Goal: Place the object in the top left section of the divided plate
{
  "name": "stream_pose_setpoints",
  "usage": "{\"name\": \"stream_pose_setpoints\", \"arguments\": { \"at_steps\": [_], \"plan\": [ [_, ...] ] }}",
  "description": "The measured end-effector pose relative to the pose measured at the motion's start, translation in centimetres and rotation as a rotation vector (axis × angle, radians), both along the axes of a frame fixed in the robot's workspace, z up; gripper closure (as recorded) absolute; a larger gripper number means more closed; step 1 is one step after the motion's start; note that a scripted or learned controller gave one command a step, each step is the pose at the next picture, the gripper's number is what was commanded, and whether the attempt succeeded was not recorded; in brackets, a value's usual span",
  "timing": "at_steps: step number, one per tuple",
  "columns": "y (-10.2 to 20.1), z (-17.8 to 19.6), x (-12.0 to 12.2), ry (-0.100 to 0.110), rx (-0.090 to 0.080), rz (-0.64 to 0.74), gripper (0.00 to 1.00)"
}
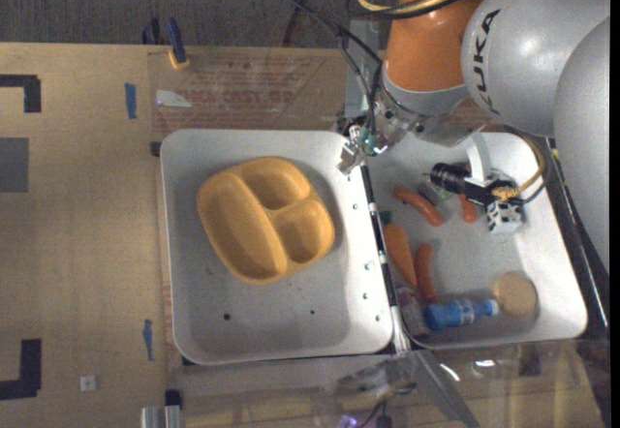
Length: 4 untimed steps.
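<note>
The yellow divided plate [265, 218] sits in the left bin [194, 320]. The gripper [353, 153] hangs over the wall between the two bins, just beside the plate's top right edge. I cannot tell what it holds. An orange carrot [399, 253] lies in the right bin [562, 252], below the gripper.

Arm [504, 39] reaching from right, gripper [354, 153] low.
</note>
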<state>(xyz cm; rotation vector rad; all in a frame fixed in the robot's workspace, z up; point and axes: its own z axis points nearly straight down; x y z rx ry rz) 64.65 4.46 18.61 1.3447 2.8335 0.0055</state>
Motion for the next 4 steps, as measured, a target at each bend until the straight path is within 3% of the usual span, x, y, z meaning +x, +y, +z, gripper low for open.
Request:
{"name": "stream_pose_setpoints", "arguments": {
  "at_steps": [1, 2, 3, 4],
  "plan": [
    [8.5, 8.3, 1.4, 0.0, 0.001, -0.037, 1.0],
    [14.3, 3.6, -1.7, 0.004, 0.0, 0.102, 1.0],
    [16.1, 1.4, -6.0, 0.004, -0.001, 0.384, 1.0],
    [18.1, -0.1, -13.4, 0.005, -0.001, 0.501, 1.0]
  ]
}}
